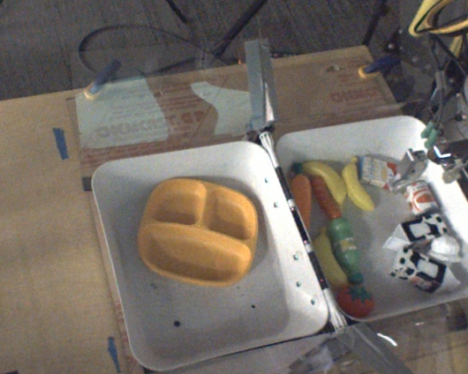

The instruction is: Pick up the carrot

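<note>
So the arm's coming in from the right edge, orange band showing up by the wrist. The gripper [423, 164] hangs low at the right side, pointing down and left, too blurry to make out much detail on it.

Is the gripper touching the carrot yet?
Apart. The camera view shows the gripper at the right bin's far right, bananas between it and the carrot.

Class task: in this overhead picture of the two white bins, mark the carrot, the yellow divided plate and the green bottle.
carrot [303, 196], camera view, middle of its orange body
yellow divided plate [161, 248], camera view, outer rim at the plate's left
green bottle [344, 243], camera view, middle of its green body
</note>
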`<state>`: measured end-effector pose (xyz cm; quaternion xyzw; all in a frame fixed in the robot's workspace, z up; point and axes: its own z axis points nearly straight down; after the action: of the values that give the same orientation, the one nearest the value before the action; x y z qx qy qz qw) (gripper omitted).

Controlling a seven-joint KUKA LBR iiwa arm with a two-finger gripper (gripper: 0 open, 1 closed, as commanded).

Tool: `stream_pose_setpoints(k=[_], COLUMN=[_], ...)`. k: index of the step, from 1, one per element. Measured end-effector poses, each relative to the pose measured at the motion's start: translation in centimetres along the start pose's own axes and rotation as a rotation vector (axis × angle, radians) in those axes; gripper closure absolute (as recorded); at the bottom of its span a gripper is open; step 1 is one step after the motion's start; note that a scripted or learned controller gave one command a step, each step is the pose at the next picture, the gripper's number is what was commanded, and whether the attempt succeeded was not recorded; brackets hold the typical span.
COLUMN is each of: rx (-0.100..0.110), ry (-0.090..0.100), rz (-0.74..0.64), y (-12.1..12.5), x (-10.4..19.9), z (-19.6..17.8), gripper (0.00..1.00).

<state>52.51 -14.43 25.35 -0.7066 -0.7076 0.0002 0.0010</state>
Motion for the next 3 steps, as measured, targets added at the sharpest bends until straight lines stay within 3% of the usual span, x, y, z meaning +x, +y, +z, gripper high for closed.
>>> stream_pose_setpoints(k=[1,2,3], rx=[0.000,-0.006,-0.006], ry=[0.000,-0.004,-0.004], rz=[-0.259,-0.459,-0.265], y=[-4.1,2.7,2.3], x=[-4.6,-7.4,-8.0], z=[8.8,12.0,6.2], gripper=[0.00,0.00,0.00])
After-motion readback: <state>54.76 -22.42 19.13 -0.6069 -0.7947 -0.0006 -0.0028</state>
